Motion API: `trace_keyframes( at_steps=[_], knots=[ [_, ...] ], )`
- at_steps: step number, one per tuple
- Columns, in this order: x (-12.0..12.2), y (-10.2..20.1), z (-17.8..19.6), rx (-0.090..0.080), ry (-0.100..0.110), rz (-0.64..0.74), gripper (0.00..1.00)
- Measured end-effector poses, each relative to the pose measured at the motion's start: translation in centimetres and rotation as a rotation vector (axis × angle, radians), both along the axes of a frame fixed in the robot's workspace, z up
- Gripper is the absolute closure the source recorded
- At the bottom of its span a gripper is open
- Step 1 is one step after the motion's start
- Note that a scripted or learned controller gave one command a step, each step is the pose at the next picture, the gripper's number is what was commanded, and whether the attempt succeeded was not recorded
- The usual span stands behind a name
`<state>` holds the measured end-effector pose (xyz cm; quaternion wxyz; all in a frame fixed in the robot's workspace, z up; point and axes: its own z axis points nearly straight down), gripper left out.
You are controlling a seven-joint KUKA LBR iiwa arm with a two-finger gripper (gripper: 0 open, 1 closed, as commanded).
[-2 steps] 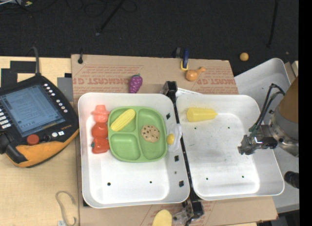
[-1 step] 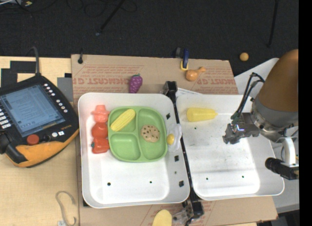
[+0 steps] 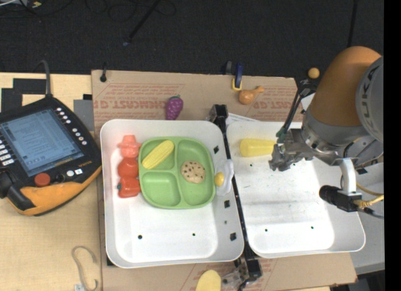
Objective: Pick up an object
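The end effector (image 3: pixel 280 157) is hovering over the right shallow white bin (image 3: pixel 301 233), just right of a yellow plastic block (image 3: pixel 255 147) lying at that bin's far left; whether it is spread or pressed together, I cannot tell.

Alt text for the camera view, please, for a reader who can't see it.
A grey arm's gripper hovers by a yellow block in the right bin. The left bin holds a green divided plate with corn and a cookie.
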<state>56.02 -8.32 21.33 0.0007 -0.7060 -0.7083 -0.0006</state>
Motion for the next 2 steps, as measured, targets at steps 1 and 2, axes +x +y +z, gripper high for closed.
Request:
trace_keyframes(
  at_steps=[1,2],
  knots=[
    [2.8,1.0,2.4,-0.001,-0.002,-0.002,1.00],
    [2.4,1.4,0.3,-0.001,0.004,-0.002,1.00]
  ],
)
